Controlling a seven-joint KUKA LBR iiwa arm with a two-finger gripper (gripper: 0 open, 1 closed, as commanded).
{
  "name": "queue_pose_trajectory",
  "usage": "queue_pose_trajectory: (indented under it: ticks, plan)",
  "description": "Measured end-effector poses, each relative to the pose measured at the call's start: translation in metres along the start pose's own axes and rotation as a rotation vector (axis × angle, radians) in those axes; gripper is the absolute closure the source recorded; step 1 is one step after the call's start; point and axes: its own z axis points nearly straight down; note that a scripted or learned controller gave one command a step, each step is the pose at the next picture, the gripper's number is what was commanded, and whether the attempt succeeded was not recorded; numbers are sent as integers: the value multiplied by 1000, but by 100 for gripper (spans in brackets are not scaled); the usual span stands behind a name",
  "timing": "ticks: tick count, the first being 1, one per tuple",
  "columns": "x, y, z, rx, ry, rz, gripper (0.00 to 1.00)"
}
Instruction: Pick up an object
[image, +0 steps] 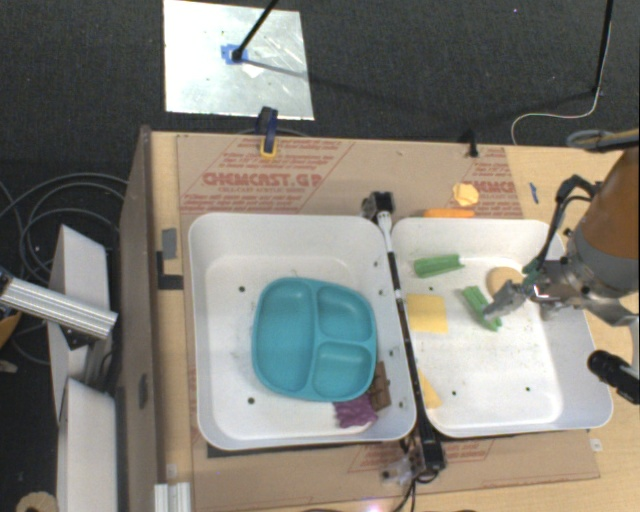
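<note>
The right bin (520, 400) holds a long green stick (437, 265), a shorter green piece (478, 306), a flat yellow square (428, 313), a tan round object (503, 277) and a small yellow wedge (428, 392) by the divider. My gripper (503, 297) reaches in from the right, low over the bin. Its tip sits right next to the shorter green piece and just below the tan object. Nothing is visibly held in it.
The left bin (225, 260) carries a teal divided plate (313, 340), with a purple item (352, 412) and a brown item (381, 388) at its lower right. An orange piece (449, 212) and a yellow piece (465, 194) lie on the cardboard behind the right bin.
</note>
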Motion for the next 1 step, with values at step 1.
queue_pose_trajectory:
  ticks: [1]
  plan:
    - [-8, 29, 152, 2, 0, 2, 0]
